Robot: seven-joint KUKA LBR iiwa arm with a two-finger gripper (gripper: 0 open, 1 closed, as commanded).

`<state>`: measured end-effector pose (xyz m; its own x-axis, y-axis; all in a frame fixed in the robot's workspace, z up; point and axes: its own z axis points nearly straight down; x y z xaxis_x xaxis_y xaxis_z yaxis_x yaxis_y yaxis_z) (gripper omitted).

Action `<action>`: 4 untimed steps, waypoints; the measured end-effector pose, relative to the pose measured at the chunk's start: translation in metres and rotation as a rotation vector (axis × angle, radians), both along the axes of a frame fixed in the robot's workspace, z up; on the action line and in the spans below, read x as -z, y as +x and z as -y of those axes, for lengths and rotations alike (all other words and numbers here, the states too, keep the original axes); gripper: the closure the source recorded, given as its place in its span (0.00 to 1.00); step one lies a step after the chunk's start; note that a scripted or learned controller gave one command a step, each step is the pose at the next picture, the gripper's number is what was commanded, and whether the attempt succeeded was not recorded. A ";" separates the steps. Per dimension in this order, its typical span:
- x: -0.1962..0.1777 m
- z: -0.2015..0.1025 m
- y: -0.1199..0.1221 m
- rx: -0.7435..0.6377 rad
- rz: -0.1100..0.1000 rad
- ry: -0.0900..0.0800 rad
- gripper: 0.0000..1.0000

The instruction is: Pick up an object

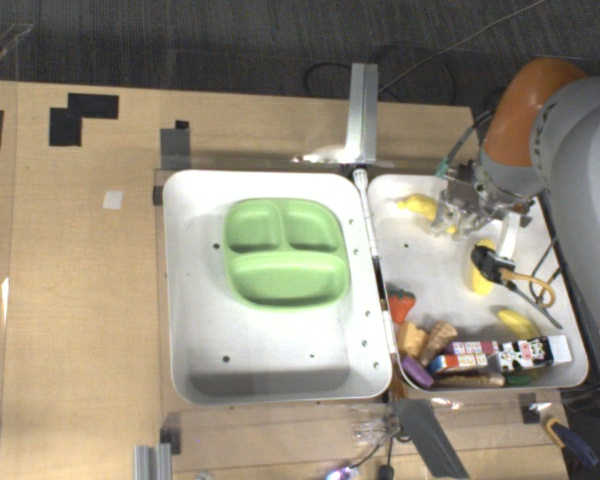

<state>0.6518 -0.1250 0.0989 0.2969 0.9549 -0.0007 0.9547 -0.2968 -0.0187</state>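
Note:
My gripper (459,216) hangs low over the back of the right bin (435,268), reaching in from the right. A small yellow object (414,205) lies just to its left, close to it but not between its tips. Another yellow piece (479,279) lies a little in front of the gripper, and a third (517,321) lies farther to the front right. Nothing can be seen held.
Along the right bin's front edge lie a red and orange item (402,304), a tan piece (427,339), a purple piece (416,372) and a long colourful box (500,354). The left bin (195,348) holds a green divided plate (283,250).

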 end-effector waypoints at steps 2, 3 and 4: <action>-0.100 -0.035 -0.026 0.083 0.024 -0.005 0.00; 0.003 -0.041 -0.030 -0.039 0.024 -0.004 0.00; -0.009 -0.042 -0.028 -0.039 0.029 -0.003 1.00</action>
<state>0.6236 -0.0830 0.1083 0.2589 0.9659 0.0043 0.9658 -0.2589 0.0097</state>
